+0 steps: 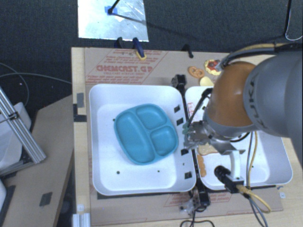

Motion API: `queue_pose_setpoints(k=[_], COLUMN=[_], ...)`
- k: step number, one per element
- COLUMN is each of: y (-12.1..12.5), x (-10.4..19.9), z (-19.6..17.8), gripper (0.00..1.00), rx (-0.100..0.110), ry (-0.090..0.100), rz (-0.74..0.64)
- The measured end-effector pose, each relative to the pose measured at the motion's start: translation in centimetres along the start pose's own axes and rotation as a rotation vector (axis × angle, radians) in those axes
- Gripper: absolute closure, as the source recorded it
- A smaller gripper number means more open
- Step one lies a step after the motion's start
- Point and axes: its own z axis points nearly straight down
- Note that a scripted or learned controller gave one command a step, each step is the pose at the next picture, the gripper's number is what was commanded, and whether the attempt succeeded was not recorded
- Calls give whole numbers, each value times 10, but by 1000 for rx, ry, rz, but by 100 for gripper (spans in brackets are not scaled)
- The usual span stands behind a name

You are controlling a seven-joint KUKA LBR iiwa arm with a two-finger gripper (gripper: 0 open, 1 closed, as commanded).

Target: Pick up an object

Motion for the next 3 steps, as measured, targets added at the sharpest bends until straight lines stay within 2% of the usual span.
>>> queue_pose_setpoints(k=[1, 2, 3], y=[3, 3, 39], x=[69, 113, 144], z=[-94, -191, -52], gripper=[100, 100, 100], rx=[-12, -13, 5], ry=[3, 4, -4], rz=[-5, -2, 5])
